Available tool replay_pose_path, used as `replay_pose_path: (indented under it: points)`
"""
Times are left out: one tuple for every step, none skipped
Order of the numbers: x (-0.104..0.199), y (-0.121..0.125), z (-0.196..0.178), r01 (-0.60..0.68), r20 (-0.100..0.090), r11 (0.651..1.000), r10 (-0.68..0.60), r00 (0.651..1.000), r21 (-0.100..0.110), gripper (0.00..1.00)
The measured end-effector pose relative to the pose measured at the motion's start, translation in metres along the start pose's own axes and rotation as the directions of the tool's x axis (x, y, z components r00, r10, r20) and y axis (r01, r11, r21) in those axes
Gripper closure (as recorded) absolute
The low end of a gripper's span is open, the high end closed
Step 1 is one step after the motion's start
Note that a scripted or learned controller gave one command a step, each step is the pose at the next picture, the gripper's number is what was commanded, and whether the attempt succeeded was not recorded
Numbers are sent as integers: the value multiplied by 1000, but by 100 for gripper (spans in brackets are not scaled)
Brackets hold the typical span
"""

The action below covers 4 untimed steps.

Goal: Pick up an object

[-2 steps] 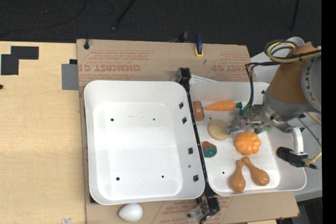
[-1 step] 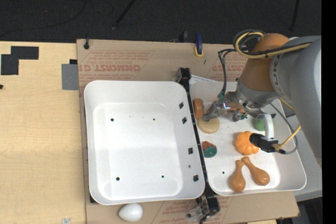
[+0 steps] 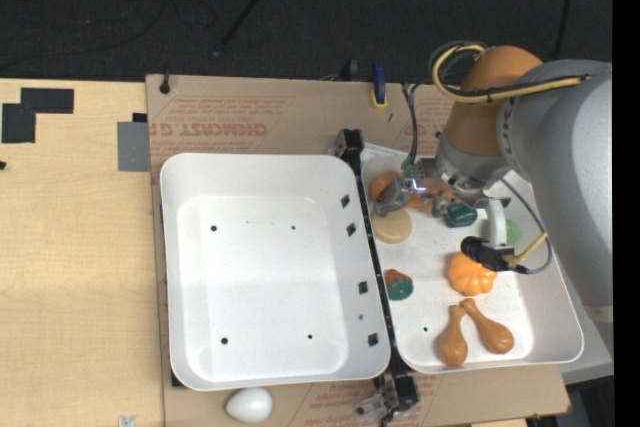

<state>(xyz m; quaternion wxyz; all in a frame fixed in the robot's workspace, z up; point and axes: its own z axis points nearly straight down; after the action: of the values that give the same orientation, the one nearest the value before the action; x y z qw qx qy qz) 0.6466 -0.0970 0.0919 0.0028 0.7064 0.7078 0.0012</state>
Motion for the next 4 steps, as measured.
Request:
replay_pose_path:
  points:
    - [-59, -49, -21, -7, 0, 1000, 7, 1000, 10, 0]
    - [-16, -10, 1, 2, 0, 1000, -2, 1000, 1, 0]
    - [-16, -10, -11, 0, -3, 1000, 0, 1000, -2, 100]
    - [-12, -39, -27, -5, -3, 1000, 5, 1000, 11, 100]
